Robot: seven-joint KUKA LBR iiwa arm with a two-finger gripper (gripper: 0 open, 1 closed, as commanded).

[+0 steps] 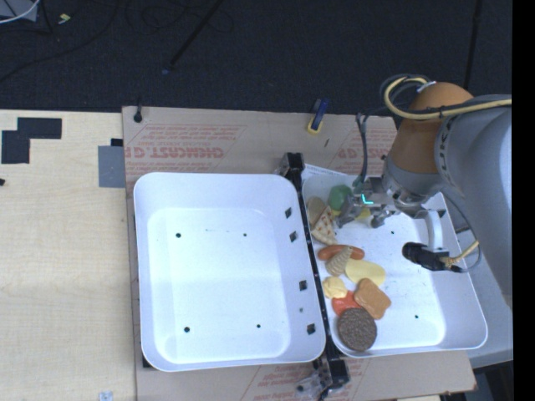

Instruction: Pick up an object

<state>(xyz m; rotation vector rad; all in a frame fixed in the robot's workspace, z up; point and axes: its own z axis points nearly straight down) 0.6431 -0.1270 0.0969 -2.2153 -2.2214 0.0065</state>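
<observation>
Small toy food pieces lie along the left side of the right white bin (pixel 435 324). Among them are a green piece (pixel 339 196), a tan wedge (pixel 319 221), an orange-red stick (pixel 342 251), a yellow piece (pixel 366 271), an orange slab (pixel 373 298) and a round brown cookie (pixel 358 329). My gripper (pixel 364 210) is low in the bin's far left part, just right of the green piece and over a small yellowish piece (pixel 348 215). From this angle I cannot see if anything is held.
The left white bin (pixel 159 224) lies beside the right one, with a black divider (pixel 305 249) between them. A dark part on a cable (pixel 423 256) hangs over the right bin's middle. A blue and yellow clip (pixel 317 117) sits on the board behind.
</observation>
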